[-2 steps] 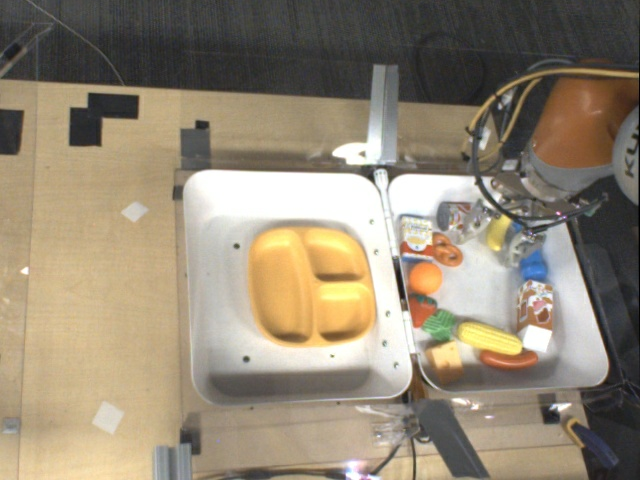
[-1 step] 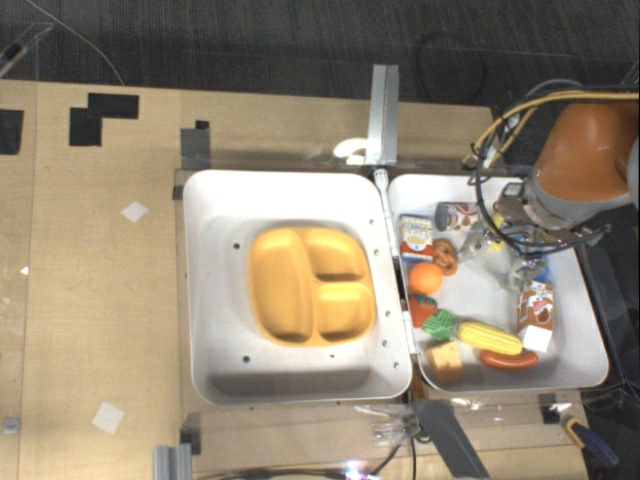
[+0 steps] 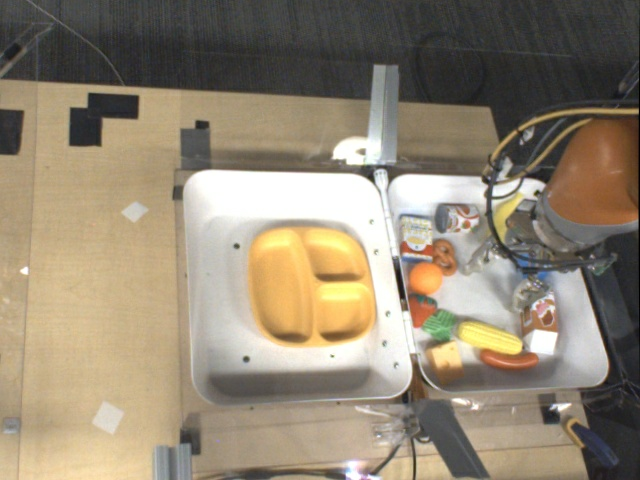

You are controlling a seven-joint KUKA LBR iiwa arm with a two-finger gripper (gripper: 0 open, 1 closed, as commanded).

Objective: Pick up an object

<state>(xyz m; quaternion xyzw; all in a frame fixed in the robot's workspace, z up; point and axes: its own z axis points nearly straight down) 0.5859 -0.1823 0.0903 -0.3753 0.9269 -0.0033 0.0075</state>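
The right white bin [image 3: 596,353] holds several toy foods. A small can [image 3: 458,218] and a red and white carton [image 3: 416,233] lie near its far side. Below them are a brown pretzel [image 3: 443,256] and an orange [image 3: 426,279]. A corn cob [image 3: 487,336], a red sausage [image 3: 508,359], a tan cube [image 3: 446,359] and a brown and white carton [image 3: 540,320] lie along the near side. My gripper [image 3: 486,257] hangs under the orange-banded wrist [image 3: 597,173], over the bin's middle, just right of the pretzel.
In the left white bin [image 3: 205,298] sits a yellow compartment tray [image 3: 308,283]. A metal post [image 3: 384,113] stands behind the wall where the two bins meet. Cables loop around the wrist at the right.
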